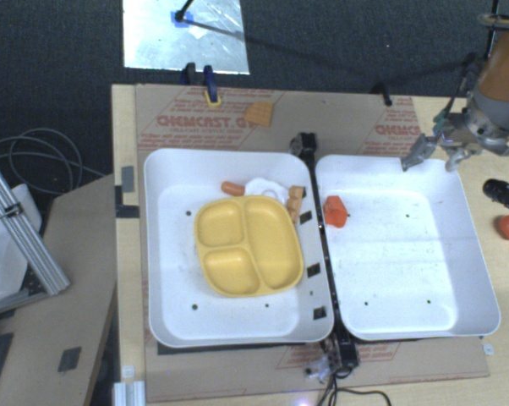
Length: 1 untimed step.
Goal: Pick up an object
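Hovering at the right bin's (466, 252) two o'clock rim, the gripper (430, 156) hangs with fingers spread apart and nothing between them, while the red-orange object (335, 211) sits by the bin's nine o'clock wall, lying toward eight o'clock from the fingertips.

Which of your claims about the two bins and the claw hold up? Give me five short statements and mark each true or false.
1. The yellow divided plate lies in the left bin. True.
2. The red object sits in the right bin, near its left wall. True.
3. The claw grips the red object. False: it hangs over the right bin's far right corner, with nothing between its open fingers.
4. The plate has three compartments. True.
5. The orange sausage-shaped piece lies on the plate. False: it lies on the bin floor beyond the plate.
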Each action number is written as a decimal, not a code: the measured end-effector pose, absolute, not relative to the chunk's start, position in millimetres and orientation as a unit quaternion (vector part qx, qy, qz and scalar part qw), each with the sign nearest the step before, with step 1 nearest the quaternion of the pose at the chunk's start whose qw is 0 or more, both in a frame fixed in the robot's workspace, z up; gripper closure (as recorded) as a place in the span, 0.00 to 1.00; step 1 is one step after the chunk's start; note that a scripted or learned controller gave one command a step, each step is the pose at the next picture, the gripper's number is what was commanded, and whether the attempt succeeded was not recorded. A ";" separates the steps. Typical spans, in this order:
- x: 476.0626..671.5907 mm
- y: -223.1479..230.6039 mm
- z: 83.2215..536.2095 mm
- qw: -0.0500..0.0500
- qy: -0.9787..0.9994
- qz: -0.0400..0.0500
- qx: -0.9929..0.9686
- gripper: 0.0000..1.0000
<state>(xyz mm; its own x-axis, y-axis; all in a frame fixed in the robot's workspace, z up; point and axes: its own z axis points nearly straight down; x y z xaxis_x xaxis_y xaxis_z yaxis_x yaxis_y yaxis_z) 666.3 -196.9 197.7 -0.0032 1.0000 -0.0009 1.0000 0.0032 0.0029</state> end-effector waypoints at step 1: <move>608.9 -22.9 258.5 -0.001 0.714 0.004 0.700 0.00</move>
<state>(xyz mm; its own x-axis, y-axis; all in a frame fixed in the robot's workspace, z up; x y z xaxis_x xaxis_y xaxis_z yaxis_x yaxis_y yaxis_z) 608.9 -22.9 258.5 -0.0200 0.9998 0.0072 0.9998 0.0199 0.0051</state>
